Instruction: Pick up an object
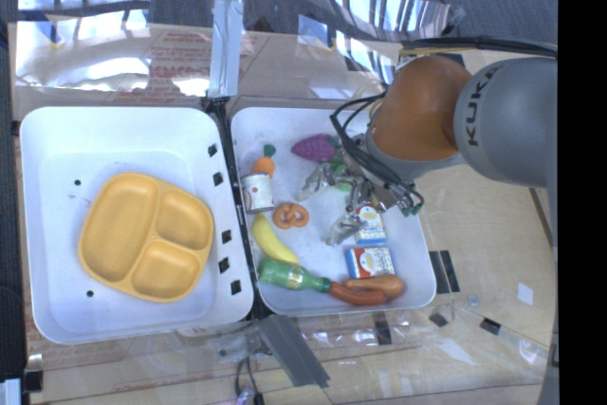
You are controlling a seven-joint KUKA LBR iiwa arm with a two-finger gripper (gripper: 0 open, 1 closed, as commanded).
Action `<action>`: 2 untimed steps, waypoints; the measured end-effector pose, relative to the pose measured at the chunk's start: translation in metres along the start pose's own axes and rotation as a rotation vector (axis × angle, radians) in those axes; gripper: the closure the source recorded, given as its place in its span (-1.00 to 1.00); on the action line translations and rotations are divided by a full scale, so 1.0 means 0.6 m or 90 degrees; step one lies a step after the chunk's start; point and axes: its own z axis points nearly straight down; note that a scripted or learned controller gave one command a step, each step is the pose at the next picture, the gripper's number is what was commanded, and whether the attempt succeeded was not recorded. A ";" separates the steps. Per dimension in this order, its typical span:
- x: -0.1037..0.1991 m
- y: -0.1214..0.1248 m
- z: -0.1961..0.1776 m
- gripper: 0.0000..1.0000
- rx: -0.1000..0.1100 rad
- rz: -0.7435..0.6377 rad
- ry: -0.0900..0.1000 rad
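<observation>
Low over the right bin [408, 123], right of frame centre, the gripper [343, 202] hangs with its metal fingers spread apart and nothing between them, apparently lining up on the toys packed below. Pretzel [290, 216] just left, small carton [370, 226] just right, banana [272, 240], green bottle [289, 276] and hot dog [365, 289] lower. Yellow divided plate [144, 234] sits alone in the left bin [47, 133], probably just spare.

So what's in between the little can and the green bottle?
The banana lies between the can and the green bottle in the right bin, seen in the camera view.
</observation>
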 end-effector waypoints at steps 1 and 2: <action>0.128 -0.014 0.000 -1.00 0.001 -0.026 0.000; 0.109 0.063 0.001 -1.00 -0.001 0.065 0.000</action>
